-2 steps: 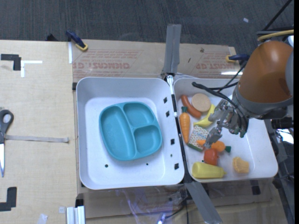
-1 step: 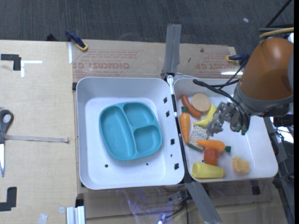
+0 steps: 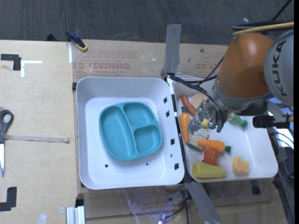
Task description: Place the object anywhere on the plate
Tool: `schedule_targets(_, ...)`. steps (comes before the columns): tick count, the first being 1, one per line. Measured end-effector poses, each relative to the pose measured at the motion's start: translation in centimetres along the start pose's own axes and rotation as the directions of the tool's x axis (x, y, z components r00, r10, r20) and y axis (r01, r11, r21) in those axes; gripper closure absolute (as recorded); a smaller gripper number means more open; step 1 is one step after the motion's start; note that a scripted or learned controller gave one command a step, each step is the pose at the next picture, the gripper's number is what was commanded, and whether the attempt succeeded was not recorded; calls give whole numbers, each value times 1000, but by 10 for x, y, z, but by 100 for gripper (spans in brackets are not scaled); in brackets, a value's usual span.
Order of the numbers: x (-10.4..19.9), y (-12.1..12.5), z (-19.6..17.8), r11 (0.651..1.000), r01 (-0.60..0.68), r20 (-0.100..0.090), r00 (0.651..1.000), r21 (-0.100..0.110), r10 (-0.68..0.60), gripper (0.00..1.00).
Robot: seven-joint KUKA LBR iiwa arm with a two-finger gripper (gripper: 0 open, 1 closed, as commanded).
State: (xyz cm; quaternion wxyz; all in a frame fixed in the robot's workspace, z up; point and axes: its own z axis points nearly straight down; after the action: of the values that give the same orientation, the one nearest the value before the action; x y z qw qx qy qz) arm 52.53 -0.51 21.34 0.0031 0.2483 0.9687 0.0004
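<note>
"KUKA" lettering on grey arm (image 3: pixel 280 64) above pincer (image 3: pixel 209 120)

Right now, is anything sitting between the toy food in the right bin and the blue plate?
Only the two bins' adjoining walls stand between them. The hand hangs over the toy food pile in the right bin; the blue divided plate lies in the left bin with nothing on it.

Wooden bench (image 3: pixel 37 162), two white bins (image 3: pixel 84 139), scissors (image 3: pixel 3 125)
</note>
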Motion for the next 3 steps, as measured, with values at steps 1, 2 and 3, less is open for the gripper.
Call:
schedule_targets(1,11,67,22,1000,12,-3,1000,1,-12,100)
schedule_targets(2,54,96,-44,982,-190,-2,982,2,190,100)
schedule_targets(3,122,165,-63,835,-550,-1,835,6,550,100)
